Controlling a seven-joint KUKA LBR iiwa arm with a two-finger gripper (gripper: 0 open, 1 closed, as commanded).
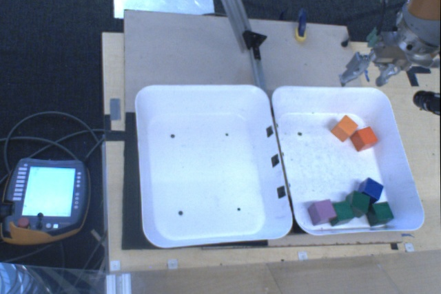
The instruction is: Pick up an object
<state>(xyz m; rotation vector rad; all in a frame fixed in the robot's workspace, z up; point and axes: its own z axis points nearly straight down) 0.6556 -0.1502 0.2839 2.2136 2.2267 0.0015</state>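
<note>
Poised beyond the far rim of the right shallow white plastic bin, at roughly one o'clock from that bin's middle: the grey two-finger gripper, fingers spread wide, nothing between them, hanging over bare bench board rather than over any block. Probably a staging pose, clear of the bin walls before a descent. Candidates for picking, all in the right bin and in two groups. Toward twelve o'clock of the bin floor, a light orange wooden cube with a darker red-orange cube touching it at its four o'clock corner. Toward five o'clock, pressed into the near corner, a blue cube, three dark green blocks and a dull purple cube, packed against each other and close to the rim. Judged easiest: the orange pair, nearest the gripper and well away from the walls, though touching faces leave little room for a finger on the shared side. Judged awkward: the corner cluster, crowded, with a risk of fingers landing on a neighbour or the bin wall. To nine o'clock, the left shallow white plastic bin. Further to nine o'clock, off the bench, a grey teach pendant with lit screen, out of the way of the arm.
</note>
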